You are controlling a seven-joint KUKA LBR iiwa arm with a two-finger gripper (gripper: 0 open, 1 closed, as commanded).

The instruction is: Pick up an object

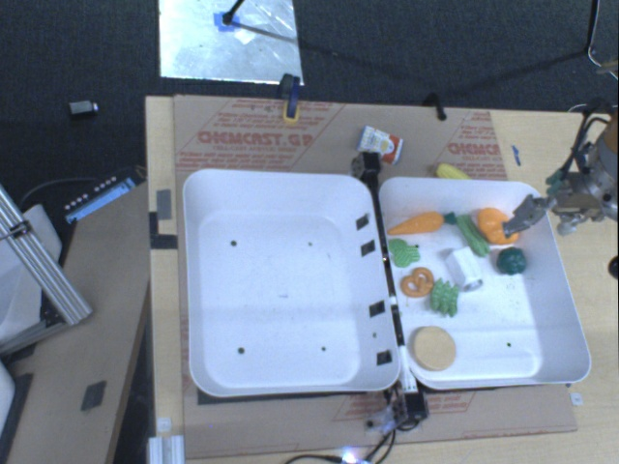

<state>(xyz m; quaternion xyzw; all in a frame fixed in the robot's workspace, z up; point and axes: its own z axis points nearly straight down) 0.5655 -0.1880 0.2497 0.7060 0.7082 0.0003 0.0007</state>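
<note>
Camera view puts the tool (530, 213) at the right bin's (551, 356) far right edge, tips just beside an orange piece (492, 222); whether they are spread or pressed together I cannot tell. That piece looks the likeliest target. A clean pick probably means lowering straight over it, clear of the green ball (511, 260) nearby. Cardboard (256, 133) under the bins reads "CHEMCAST".
</note>
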